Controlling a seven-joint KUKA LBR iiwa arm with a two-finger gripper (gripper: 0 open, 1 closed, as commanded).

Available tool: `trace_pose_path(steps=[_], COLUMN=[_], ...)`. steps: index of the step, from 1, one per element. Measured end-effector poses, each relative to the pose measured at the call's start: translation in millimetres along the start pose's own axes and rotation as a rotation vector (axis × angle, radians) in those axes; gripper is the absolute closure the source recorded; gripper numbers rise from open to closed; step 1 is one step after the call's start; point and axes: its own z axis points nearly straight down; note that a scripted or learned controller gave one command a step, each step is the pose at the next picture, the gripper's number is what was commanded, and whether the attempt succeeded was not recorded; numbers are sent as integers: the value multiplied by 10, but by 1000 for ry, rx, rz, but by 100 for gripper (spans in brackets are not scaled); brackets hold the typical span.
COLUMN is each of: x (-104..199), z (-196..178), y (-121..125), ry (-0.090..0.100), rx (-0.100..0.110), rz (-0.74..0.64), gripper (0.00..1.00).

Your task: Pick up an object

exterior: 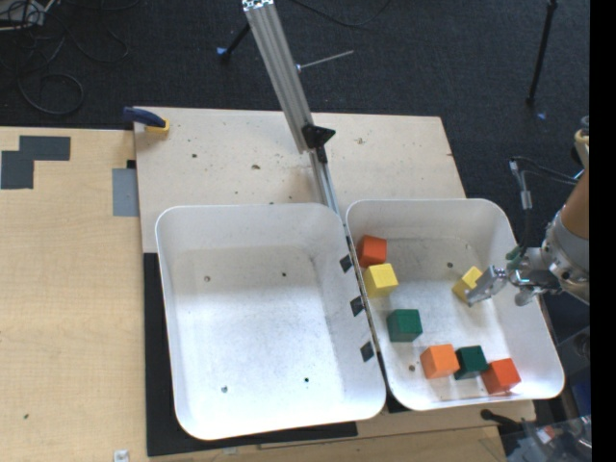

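Gripper (486, 289) in right bin (539, 340), at small yellow block (469, 279); can't tell if open or closed. Other blocks lie nearby.

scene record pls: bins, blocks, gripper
left bin: no blocks
right bin: seven blocks
left wall cluster: orange block, yellow block, green block
front cluster: orange block, green block, red-orange block
gripper: over right bin, touching small yellow block; grasp unclear
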Motion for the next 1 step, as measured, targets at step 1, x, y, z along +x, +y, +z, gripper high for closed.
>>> trace_pose_path(steps=[1], x=[-5], z=[-27], y=[10], ry=[-2], rx=[-5], rz=[2], gripper=[0])
